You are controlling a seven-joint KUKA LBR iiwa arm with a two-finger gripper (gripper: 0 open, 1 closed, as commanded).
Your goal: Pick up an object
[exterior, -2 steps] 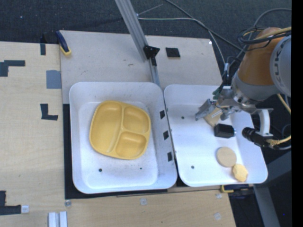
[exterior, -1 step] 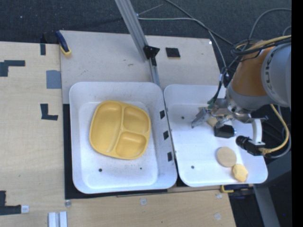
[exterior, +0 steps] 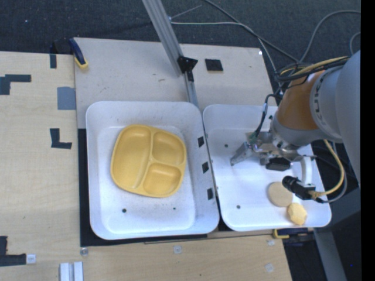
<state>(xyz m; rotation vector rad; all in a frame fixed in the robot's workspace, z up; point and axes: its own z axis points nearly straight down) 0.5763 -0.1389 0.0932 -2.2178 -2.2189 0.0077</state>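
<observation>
Lying well off to the tool's left, in the left bin (exterior: 99,215): a yellow divided plate (exterior: 149,160), three compartments, flat, tilted slightly askew, glossy and hard-looking, probably too broad and shallow for an easy pinch except at the rim. Sitting untouched, far from the arm.

Dividing the two bins: a shared raised edge with small dark clips along it, just left of the tool's reach.

Hovering over the upper middle of the right bin (exterior: 234,212): the tool (exterior: 240,155), angled down and leftward, metal fingers (exterior: 237,157) showing as a pale wedge. Carrying nothing visible between them. Impossible to tell from this slanted view how wide apart they are standing, so no claim on that.

Resting below and to the right of the tool, near the right bin's lower corner: a tan round disc (exterior: 280,194), flat, cookie-like, matte. Just beside it, further right and lower: a small yellow lumpy piece (exterior: 297,213), rounded and likely soft. Both lying on the bin floor, apart from the fingers, with a black cable end sitting just above the disc.

Looming to the tool's right: the arm (exterior: 328,104), grey with its orange band, trailing yellow and black cables.

Judging progress: nothing lifted yet, so the pick remaining wholly to do. Approaching, closing and raising all still ahead. Likeliest candidates seeming to be the disc or the yellow piece, being nearest.
</observation>
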